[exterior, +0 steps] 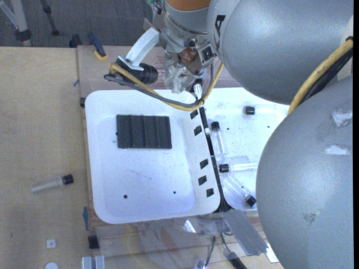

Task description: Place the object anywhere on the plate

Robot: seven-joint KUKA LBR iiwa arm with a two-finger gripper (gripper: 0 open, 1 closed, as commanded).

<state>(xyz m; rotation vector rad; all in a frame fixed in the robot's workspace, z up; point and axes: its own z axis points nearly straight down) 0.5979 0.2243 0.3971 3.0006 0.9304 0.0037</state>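
A flat black ribbed slab (143,131) lies in the back half of the left bin (106,200). In the right bin (263,102) lie several clear tubes with black caps: one upright along the divider (216,140), one crosswise (240,164). A small black cap (249,110) sits further back. A pale round rim, perhaps a plate (235,190), shows near that bin's front, partly hidden by the arm. My gripper (180,82) hangs over the back edge where the two bins meet, and I see nothing held in it.
The arm's big grey links (303,167) cover most of the right bin. Black and yellow cables (137,77) loop over the left bin's back rim. One capped clear tube (51,183) lies on the bench left of the bins. Two small dark specks dot the left bin's floor.
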